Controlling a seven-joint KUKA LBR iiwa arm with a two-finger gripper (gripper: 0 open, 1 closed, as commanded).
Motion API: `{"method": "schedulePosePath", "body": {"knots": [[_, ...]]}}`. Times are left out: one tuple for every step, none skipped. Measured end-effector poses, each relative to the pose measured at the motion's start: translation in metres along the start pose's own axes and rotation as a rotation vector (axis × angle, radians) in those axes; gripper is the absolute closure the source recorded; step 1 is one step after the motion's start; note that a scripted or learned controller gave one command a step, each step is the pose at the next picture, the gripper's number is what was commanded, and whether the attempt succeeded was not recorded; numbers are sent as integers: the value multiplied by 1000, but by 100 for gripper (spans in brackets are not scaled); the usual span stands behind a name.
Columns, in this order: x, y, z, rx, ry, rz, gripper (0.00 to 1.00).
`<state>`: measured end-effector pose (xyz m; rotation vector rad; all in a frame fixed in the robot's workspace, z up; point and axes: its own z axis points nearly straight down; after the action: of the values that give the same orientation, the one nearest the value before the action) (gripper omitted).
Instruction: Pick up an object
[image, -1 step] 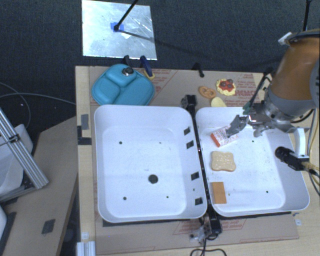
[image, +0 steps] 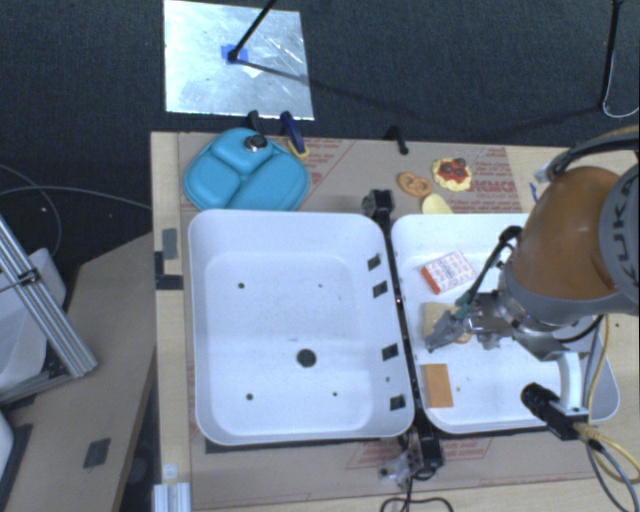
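The tan flat item (image: 436, 318) lies in the right bin (image: 500, 415), near that bin's left wall and about midway along it, with the end effector (image: 442, 334) directly at its lower right edge. Whether the end effector is released, clenched or grasping the item cannot be determined from this view; the tip overlaps the item and the contact is unclear. A red-and-white packet (image: 446, 270) lies just above the tan item, apart from it, tilted in the upper part of the same bin. An orange-brown rectangular block (image: 437, 385) lies below, near the bin's lower left corner, apart from the end effector. The arm (image: 570, 250) enters from the right, and its orange band covers much of the bin's right half. The left bin (image: 290, 330) adjoins the right bin along a black divider and carries a dark round spot (image: 306, 358) near its centre. Beyond the bins, on the surface (image: 340, 160), a blue compartment tray (image: 246, 172) rests at the upper left, and three small food-shaped toys (image: 437, 185) lie above the right bin. A silver sheet (image: 236, 58) lies on the dark floor behind the surface.
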<state>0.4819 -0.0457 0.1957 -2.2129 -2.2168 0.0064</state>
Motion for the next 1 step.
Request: {"method": "schedulePosePath", "body": {"knots": [[52,45,-191,-33,-2,-9,0]]}}
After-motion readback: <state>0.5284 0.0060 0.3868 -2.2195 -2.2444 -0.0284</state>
